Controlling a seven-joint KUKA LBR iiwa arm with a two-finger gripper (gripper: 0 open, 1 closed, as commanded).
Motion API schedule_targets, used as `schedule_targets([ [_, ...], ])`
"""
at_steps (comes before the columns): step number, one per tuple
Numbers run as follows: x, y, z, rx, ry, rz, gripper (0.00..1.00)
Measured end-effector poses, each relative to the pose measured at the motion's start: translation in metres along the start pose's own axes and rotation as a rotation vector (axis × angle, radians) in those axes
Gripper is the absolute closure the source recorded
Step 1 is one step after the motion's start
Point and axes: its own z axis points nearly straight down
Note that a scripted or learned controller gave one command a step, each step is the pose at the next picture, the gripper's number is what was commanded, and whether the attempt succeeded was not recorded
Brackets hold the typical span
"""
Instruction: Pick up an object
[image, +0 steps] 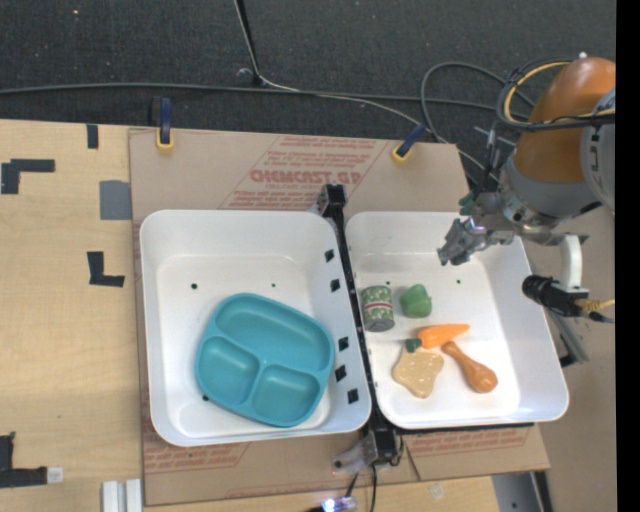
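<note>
The right bin (500, 405) holds a small green-labelled can (377, 307), a green toy vegetable (416, 299), an orange carrot (443, 335), a tan bread-shaped piece (418, 373) and a brown wooden piece (469, 366). My gripper (459, 246) hangs over the bin's far right part, above and to the right of the green vegetable, apart from all the objects. Nothing shows between its dark fingers.
The left bin (160, 250) holds a teal divided plate (262, 359). A black divider (343, 300) runs between the bins. Cables (450, 80) loop behind the arm, and clamps (163, 135) pin the cardboard base at the back.
</note>
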Motion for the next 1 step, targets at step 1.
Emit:
schedule_targets([
  [1, 0.0002, 0.0011, -0.0416, -0.001, 0.0, 0.0, 1.0],
])
